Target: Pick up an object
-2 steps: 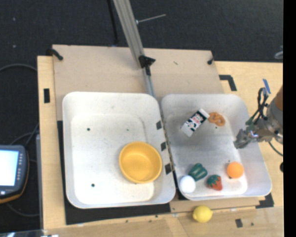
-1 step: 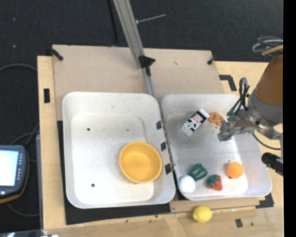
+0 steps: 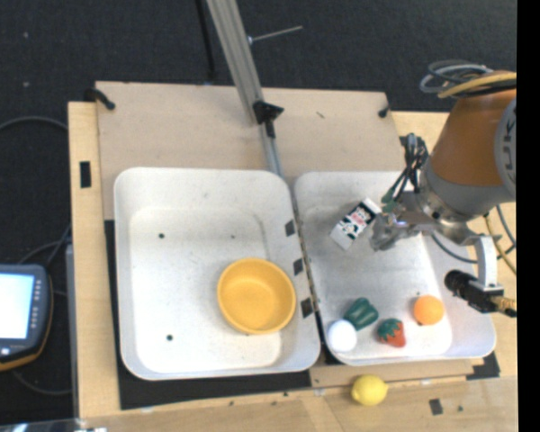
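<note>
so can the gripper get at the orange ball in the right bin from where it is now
Probably yes. The orange ball lies in the open near the right bin's front edge, apart from the strawberry, and the gripper hangs over the same bin with nothing between them.

Wooden bench (image 3: pixel 90 241) bearing two shallow white bins side by side: the left bin (image 3: pixel 153 196) and the right bin (image 3: pixel 319 192), their inner rims almost touching. A yellow lemon (image 3: pixel 369 390) lies on the bench just before the right bin
</note>
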{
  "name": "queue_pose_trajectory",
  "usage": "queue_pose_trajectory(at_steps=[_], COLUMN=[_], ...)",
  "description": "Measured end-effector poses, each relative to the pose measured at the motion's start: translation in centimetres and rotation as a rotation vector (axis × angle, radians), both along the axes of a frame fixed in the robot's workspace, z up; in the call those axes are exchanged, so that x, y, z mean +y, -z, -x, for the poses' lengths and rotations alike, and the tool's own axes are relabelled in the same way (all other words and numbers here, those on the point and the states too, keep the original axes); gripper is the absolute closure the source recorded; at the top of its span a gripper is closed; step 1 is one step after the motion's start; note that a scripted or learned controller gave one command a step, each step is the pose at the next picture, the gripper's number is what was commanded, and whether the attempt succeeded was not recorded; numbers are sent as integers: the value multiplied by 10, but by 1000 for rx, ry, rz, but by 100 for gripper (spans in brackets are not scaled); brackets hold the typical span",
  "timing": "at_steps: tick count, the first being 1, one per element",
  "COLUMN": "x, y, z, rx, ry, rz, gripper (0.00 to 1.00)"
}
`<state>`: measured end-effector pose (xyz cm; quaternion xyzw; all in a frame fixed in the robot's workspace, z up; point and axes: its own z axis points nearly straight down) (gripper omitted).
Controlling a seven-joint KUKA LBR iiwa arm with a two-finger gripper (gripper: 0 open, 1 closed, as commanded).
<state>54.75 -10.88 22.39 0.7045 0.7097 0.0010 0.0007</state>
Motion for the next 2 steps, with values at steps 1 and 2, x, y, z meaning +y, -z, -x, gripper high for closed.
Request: queue_pose_trajectory(at_steps=[1,2], x=[42,88], y=[-8,-12], z=[-14,-35], rx=[0,1], ry=[0,0], rz=[-1,-1], gripper=[100,100])
